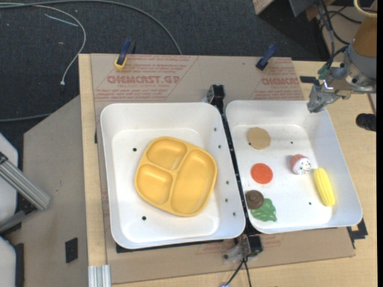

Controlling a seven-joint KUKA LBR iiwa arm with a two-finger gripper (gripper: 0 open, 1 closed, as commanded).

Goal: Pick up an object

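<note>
step: approach, nothing held | gripper [316, 102] over right bin [344, 160] far-right corner, fingers' state unclear to us | next: we descend on corn [324, 186]

The arm [364, 46] is cut off by the right edge, so little beyond its wrist shows. Its pincer [316, 102] hangs over the right bin's [344, 178] far corner, too small and blurred to tell how the fingers stand. The small pink-and-white object [300, 164] is too small to identify. The green item [265, 210] hides part of the brown one [254, 198]. The desk [179, 70] is cut off at the bottom edge.
</note>
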